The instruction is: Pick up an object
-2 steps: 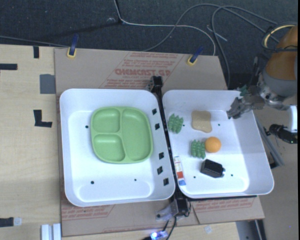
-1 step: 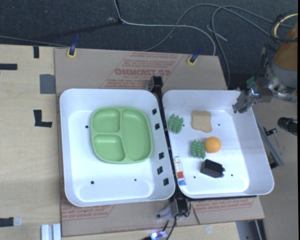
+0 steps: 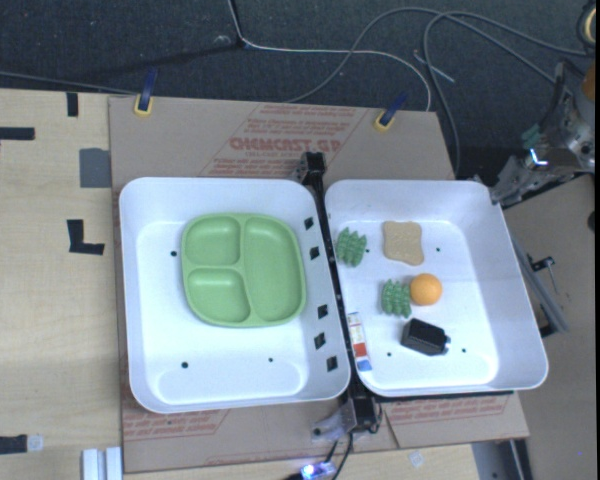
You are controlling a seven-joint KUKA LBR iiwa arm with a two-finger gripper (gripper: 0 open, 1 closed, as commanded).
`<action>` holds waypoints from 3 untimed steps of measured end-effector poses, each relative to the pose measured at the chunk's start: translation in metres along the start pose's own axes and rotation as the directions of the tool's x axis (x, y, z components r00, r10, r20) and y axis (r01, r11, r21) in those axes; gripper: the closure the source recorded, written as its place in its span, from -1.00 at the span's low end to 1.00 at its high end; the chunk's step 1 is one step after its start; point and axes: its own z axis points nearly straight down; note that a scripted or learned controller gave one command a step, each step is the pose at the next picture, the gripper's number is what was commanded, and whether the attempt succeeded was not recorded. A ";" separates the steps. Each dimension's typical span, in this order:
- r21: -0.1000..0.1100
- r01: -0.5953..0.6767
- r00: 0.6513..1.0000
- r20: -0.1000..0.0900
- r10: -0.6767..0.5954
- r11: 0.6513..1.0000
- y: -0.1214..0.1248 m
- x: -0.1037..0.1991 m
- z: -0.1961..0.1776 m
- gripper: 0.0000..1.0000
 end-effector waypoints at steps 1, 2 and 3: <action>0.007 0.003 1.000 -0.004 -0.003 1.000 -0.023 0.046 0.002 1.00; 0.009 0.004 1.000 -0.005 -0.004 1.000 -0.039 0.101 0.021 1.00; 0.010 0.003 1.000 -0.004 -0.003 1.000 -0.062 0.147 0.037 1.00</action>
